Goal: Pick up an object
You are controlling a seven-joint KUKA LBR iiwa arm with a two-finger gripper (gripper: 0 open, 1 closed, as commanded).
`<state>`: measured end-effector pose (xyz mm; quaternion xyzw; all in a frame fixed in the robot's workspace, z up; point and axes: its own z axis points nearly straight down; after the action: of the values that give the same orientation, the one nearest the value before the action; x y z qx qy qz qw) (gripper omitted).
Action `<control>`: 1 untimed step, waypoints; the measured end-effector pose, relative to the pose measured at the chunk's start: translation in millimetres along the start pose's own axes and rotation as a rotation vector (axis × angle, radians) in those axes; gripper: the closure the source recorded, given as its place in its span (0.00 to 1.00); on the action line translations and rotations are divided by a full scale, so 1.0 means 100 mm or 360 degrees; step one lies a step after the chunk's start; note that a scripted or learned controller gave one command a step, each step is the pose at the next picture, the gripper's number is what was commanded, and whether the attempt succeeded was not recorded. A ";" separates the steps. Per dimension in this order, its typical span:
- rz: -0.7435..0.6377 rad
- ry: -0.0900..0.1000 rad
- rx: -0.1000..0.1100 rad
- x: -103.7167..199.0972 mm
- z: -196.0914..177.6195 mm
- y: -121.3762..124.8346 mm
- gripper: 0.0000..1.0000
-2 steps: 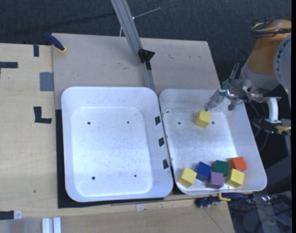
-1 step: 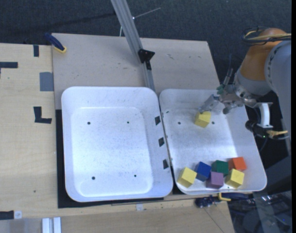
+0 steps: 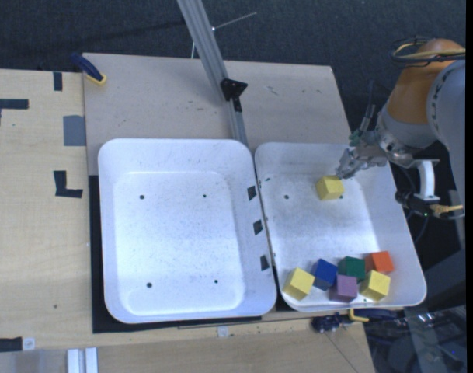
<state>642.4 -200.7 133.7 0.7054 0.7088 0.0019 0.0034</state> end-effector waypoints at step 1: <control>0.0004 0.0002 0.0005 0.04 -0.45 0.07 1.00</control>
<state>648.6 -196.4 178.5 0.7063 0.7079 0.0011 0.0018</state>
